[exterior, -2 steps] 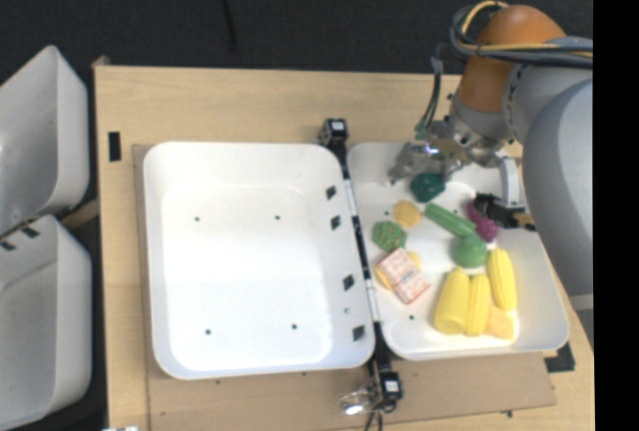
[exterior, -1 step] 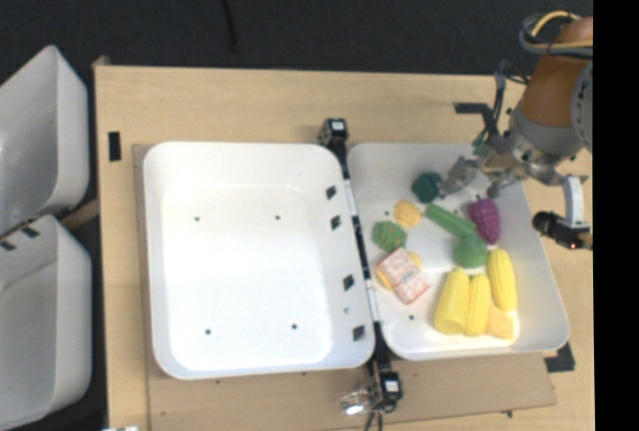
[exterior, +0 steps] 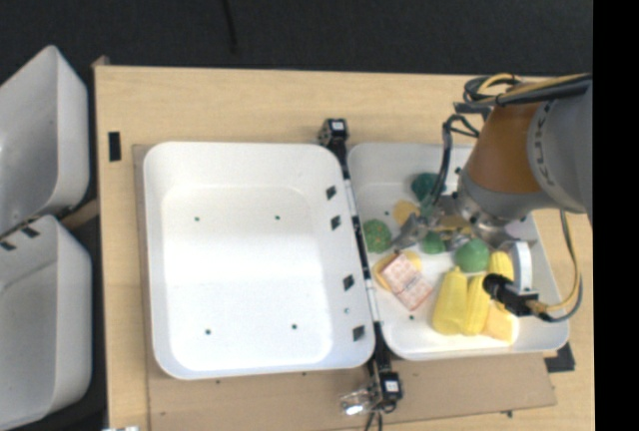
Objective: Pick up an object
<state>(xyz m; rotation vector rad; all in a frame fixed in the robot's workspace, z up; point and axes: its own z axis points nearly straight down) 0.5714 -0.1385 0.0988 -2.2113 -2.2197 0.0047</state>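
Bench below, my gripper (exterior: 424, 227) (grip state unclear) hangs over the right bin (exterior: 399, 344); I descend squarely onto the green ball (exterior: 377, 235) beside it.

White bins (exterior: 240, 170); yellow blocks (exterior: 461, 302), seemingly green balls (exterior: 376, 234), orange-banded grey arm (exterior: 529, 155).

Even overhead light, soft blurry frame, white bins (exterior: 240, 160) slightly overexposed.
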